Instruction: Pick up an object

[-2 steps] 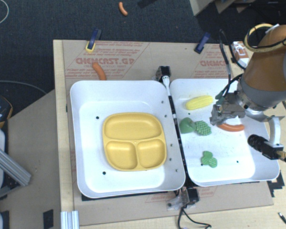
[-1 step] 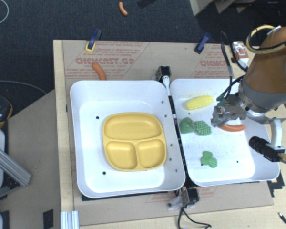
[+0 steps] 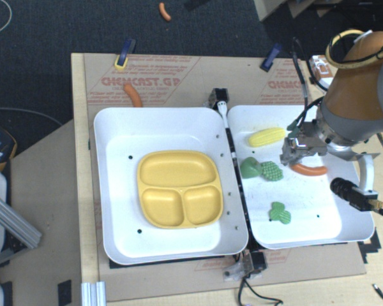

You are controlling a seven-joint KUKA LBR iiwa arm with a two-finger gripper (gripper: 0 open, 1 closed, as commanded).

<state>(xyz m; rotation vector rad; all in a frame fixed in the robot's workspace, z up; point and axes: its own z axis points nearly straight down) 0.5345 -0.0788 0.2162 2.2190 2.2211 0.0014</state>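
In the right bin (image 3: 332, 231) lie a yellow corn cob (image 3: 267, 136), a green leafy piece (image 3: 249, 167) beside a green bumpy piece (image 3: 272, 171), a small green broccoli (image 3: 280, 213) and an orange-red sausage (image 3: 309, 168). My gripper (image 3: 296, 150) hangs low over that bin, between the corn cob and the sausage, just above the sausage's left end. Nothing is visibly held between its fingers.
The left bin (image 3: 115, 139) holds a yellow three-compartment plate (image 3: 179, 188). An orange sausage (image 3: 133, 95) lies on the cardboard behind the left bin. Clamps sit between the bins at the back (image 3: 219, 98) and front (image 3: 255, 261). A black part (image 3: 352, 194) juts over the right bin's right edge.
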